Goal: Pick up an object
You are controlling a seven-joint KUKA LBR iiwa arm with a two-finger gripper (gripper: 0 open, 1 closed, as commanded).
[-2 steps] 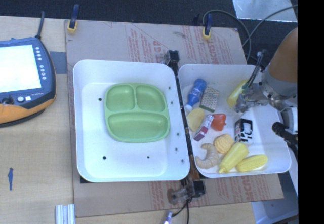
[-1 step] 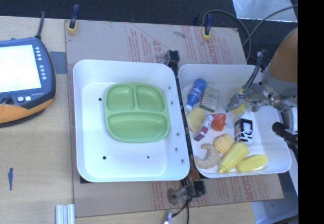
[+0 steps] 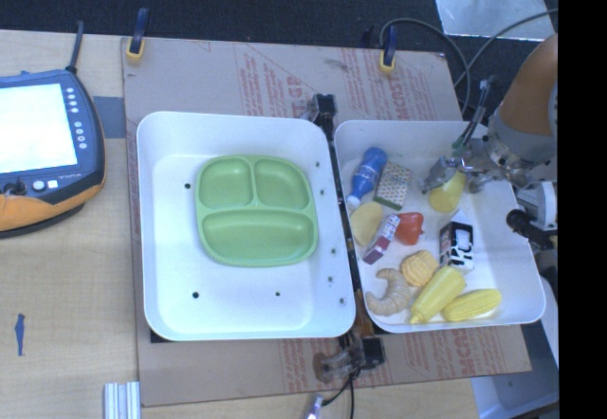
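The right bin (image 3: 512, 261) holds several small items: a blue bottle (image 3: 368, 173), a speckled block (image 3: 393, 184), a pale yellow fruit (image 3: 366, 221), a red piece (image 3: 410, 227), a black-and-white carton (image 3: 458, 245), a round cookie (image 3: 418, 267), a beige croissant-like piece (image 3: 389, 294) and two yellow corn-like pieces (image 3: 438, 292). My gripper (image 3: 443, 177) reaches in from the right and sits low over the bin's far middle. It is directly over a small yellow object (image 3: 447, 194) and touches or nearly touches its top.
The left bin (image 3: 171, 299) holds a green divided plate (image 3: 256, 210). A tablet-like pendant (image 3: 43, 137) lies on the bench at far left. Cables (image 3: 427, 28) arc behind the right bin. Clamps stand at the cardboard's far edge.
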